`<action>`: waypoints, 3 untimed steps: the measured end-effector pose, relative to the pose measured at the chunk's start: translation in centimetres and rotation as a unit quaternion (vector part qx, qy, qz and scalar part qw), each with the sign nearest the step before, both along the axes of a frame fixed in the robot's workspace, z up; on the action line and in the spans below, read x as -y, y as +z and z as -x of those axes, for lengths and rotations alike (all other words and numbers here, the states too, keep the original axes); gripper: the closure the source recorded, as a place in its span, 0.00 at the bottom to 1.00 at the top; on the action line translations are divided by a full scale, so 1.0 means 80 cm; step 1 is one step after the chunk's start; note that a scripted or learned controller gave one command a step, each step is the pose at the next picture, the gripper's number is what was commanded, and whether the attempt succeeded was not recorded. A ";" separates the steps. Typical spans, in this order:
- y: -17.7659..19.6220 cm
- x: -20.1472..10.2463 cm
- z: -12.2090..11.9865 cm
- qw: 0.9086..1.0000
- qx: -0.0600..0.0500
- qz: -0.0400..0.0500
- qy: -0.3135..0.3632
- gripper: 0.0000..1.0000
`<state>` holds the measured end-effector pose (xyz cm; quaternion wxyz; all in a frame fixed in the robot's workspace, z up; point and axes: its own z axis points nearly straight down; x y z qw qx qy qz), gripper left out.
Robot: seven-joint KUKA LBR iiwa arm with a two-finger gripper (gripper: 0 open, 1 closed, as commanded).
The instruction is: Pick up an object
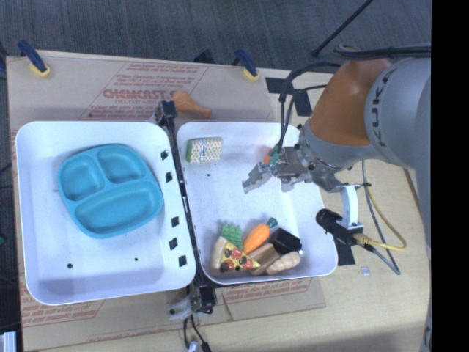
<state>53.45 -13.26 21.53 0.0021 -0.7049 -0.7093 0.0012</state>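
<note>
Your gripper (265, 178) hangs over the middle of the right bin (311, 266), its fingers (253, 183) spread with nothing between them. Near that bin's front wall you have a toy pile — carrot (256, 236), pizza slice (233, 256), a black piece (284, 240). A green-and-white block (204, 149) sits at the back. The left bin (33, 218) holds a blue divided plate (110, 188).

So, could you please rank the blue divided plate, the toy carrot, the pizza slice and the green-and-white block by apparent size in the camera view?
1. Blue divided plate, by far.
2. Pizza slice, green-and-white block and toy carrot look too alike to rank; the pile partly hides the slice and carrot.
</note>
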 end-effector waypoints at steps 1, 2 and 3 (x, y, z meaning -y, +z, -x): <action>-0.150 0.043 0.071 1.000 0.000 0.000 -0.002 0.00; -0.138 0.042 0.071 1.000 -0.001 -0.001 0.001 1.00; -0.006 -0.037 0.042 0.999 0.002 0.000 0.037 1.00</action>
